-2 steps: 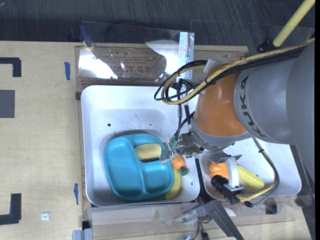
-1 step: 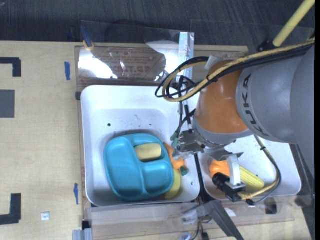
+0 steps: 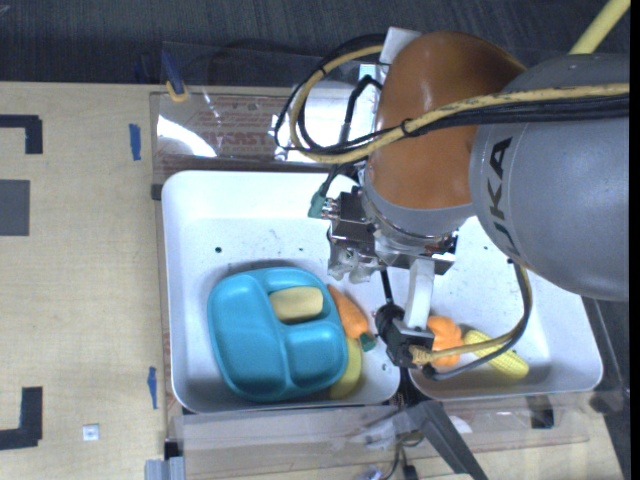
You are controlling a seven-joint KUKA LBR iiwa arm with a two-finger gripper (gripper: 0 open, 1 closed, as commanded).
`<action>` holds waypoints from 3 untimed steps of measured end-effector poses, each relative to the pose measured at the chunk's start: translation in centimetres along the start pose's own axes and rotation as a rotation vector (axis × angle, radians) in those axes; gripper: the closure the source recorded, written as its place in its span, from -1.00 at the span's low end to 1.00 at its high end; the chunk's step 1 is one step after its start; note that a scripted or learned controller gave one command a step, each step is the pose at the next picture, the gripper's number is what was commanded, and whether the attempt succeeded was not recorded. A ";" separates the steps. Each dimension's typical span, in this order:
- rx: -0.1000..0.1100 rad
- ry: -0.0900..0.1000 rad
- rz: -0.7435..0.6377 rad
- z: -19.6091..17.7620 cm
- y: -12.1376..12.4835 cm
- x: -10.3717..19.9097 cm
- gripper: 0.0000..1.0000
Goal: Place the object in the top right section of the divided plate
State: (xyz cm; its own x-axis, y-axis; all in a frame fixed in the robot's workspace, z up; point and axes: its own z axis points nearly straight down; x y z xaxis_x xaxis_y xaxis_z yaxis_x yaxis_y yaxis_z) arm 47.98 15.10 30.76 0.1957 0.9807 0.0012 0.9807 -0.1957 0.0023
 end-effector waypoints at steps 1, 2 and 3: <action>-0.001 -0.001 -0.104 -4.7 0.9 -4.3 1.00; 0.001 -0.001 -0.331 -7.3 3.7 5.2 1.00; 0.004 -0.001 -0.741 -5.8 2.7 1.7 1.00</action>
